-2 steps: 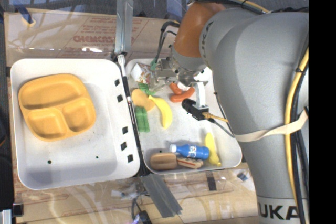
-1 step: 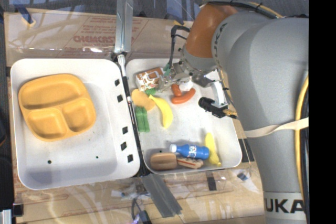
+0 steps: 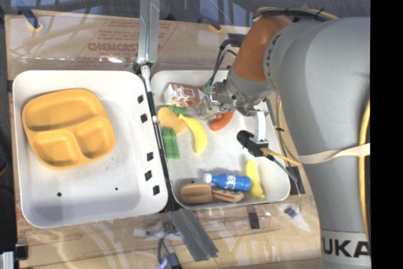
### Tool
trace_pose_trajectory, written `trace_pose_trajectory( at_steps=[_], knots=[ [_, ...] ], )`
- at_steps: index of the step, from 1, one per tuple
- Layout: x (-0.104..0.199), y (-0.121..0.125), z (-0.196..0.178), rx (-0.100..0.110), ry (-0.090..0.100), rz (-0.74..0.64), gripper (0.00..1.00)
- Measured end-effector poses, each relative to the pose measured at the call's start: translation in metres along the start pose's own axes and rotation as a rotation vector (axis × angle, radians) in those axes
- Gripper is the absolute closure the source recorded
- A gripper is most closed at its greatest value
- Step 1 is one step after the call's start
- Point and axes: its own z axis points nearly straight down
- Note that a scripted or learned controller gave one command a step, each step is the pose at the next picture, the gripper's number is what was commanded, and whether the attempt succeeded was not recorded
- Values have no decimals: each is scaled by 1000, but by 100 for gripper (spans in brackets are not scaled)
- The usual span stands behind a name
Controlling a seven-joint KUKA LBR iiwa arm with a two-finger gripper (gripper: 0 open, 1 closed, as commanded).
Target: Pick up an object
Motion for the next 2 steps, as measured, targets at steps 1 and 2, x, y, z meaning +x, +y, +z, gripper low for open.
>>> trace_pose_trajectory(
  at_steps=[1,2],
  knots=[
    [0,0,0,0,0,0,0],
    [34,29,-84,-9,0,130,0]
  ],
)
